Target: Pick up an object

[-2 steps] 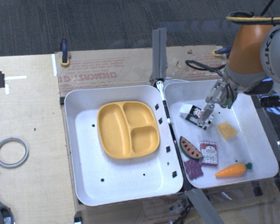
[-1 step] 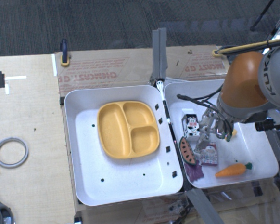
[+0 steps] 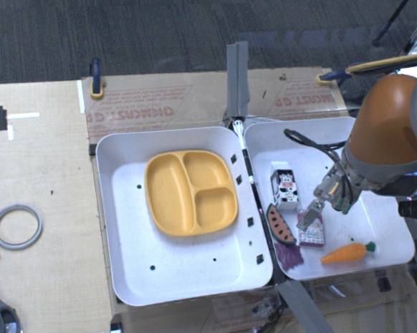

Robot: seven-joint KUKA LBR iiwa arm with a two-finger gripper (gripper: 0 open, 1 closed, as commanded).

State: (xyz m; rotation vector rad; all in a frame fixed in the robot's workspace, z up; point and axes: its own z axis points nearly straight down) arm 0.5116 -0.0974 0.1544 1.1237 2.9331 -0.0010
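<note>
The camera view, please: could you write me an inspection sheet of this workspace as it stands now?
Surface: wooden bench bearing two white bins, left bin and right bin.
Job's things: yellow divided plate in left bin; carton, watermelon slice, purple piece, carrot and small packet in right bin.
Clutter: tape ring and scissors on bench.
Grippers: gripper low over the small packet; grip unclear.
Cables: black cable along the arm.
Surroundings: dark carpet; cardboard.
</note>
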